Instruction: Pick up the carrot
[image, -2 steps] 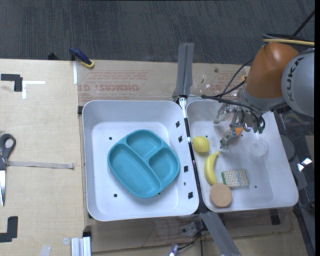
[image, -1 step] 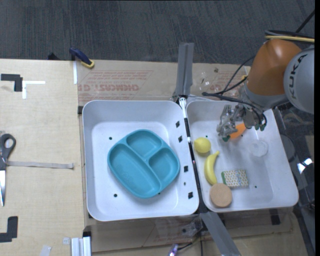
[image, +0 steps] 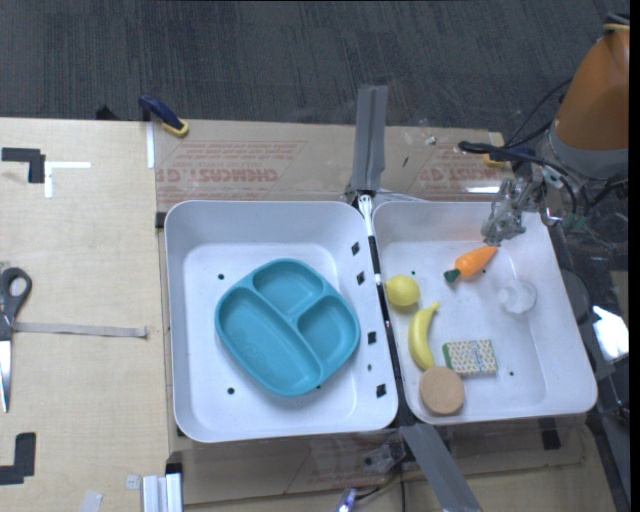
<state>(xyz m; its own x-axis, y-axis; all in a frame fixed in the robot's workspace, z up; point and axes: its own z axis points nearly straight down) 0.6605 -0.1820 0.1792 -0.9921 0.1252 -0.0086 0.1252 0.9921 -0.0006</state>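
Note:
The orange carrot (image: 472, 262) with a green stub lies in the right bin (image: 560, 330), near its far side. My gripper (image: 503, 226) hangs just above and to the right of the carrot's thick end, at the bin's far right corner. Nothing shows between its fingers, and the carrot rests on the bin floor.
The right bin also holds a lemon (image: 402, 290), a banana (image: 423, 336), a patterned sponge (image: 470, 357), a round brown cookie (image: 441, 391) and a clear cup (image: 518, 297). A blue divided plate (image: 287, 326) lies in the left bin (image: 190, 330). Scissors (image: 10, 320) rest on the bench at far left.

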